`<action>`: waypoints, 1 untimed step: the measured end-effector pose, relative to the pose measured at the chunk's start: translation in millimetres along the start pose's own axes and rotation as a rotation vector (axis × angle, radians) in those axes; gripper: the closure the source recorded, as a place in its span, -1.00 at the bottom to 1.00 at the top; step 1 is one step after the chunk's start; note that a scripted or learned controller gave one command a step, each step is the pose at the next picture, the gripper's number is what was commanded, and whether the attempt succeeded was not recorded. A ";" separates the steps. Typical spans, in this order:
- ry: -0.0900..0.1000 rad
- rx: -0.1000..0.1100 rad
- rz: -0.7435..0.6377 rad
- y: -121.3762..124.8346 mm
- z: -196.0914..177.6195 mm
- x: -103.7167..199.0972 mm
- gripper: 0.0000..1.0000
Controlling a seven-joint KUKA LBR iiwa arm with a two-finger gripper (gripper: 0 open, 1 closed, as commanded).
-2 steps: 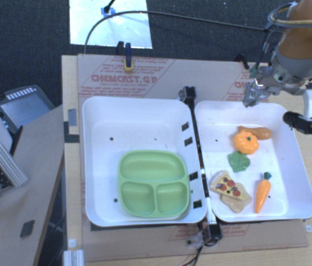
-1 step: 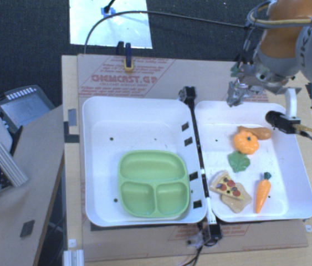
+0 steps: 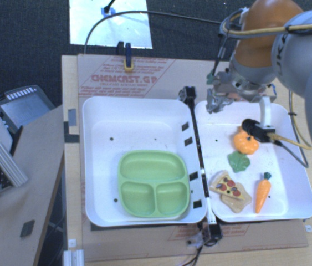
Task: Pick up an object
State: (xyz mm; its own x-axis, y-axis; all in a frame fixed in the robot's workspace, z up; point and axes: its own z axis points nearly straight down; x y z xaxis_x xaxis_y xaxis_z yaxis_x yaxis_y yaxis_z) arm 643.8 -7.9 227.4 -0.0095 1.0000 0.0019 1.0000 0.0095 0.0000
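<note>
Four toy foods lie in the right bin (image 3: 297,204): an orange pumpkin (image 3: 245,142), a green leaf (image 3: 238,162) just below it, a pizza slice (image 3: 231,188) and a carrot (image 3: 262,192) near the front. The gripper (image 3: 215,103) hangs over the bin's back left corner, apart from them all, holding nothing; how wide its jaws stand cannot be told. Judged an approach step: next, travel over one toy and descend. A green divided plate (image 3: 153,183) sits in the left bin (image 3: 103,148)
</note>
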 end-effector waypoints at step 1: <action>0.000 0.000 0.000 -6.3 10.1 50.8 1.00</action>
State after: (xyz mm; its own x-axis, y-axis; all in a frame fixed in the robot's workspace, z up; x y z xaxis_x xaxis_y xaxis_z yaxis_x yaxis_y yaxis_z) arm 637.0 42.8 217.4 -0.0093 1.0000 0.0018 1.0000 0.0093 0.0005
